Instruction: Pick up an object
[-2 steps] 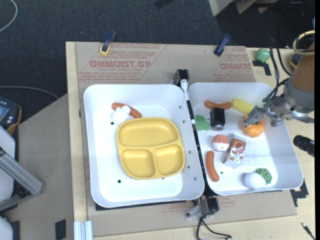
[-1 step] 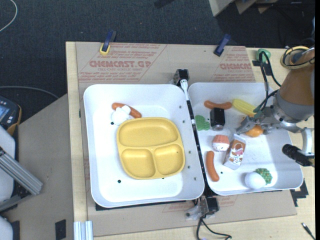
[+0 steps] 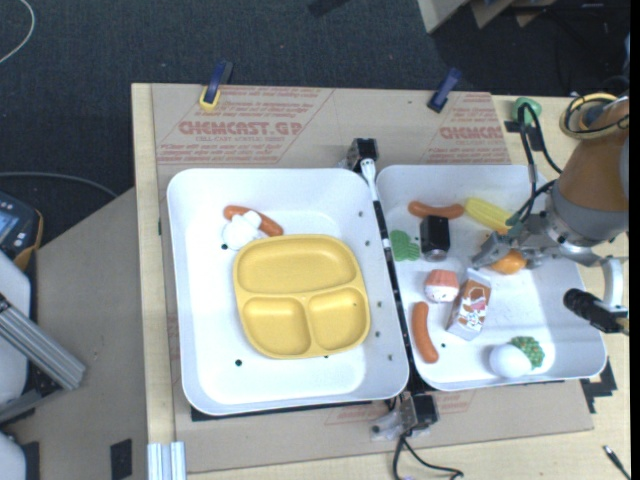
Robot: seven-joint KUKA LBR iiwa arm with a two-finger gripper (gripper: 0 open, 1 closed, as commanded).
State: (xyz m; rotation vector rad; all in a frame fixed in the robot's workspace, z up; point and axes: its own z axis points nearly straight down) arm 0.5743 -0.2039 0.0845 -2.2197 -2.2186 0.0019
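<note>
My gripper [image 3: 508,253] is down in the right bin [image 3: 560,368], at its far right part. It stands open, its fingers spread either side of a small orange object [image 3: 511,264] that lies on the bin floor right under it. A yellow corn-like piece [image 3: 487,211] lies just behind and left of the gripper. A small printed carton [image 3: 470,308] leans in front and to the left of it. A pink-and-white round item [image 3: 441,286] sits beside the carton.
The right bin also holds an orange sausage [image 3: 437,209], a black block [image 3: 434,235], a green piece [image 3: 403,245], a red sausage [image 3: 424,330] and a white ball with green [image 3: 515,356]. The left bin [image 3: 195,298] holds a yellow divided plate [image 3: 300,295], plus a white item with a sausage [image 3: 245,226].
</note>
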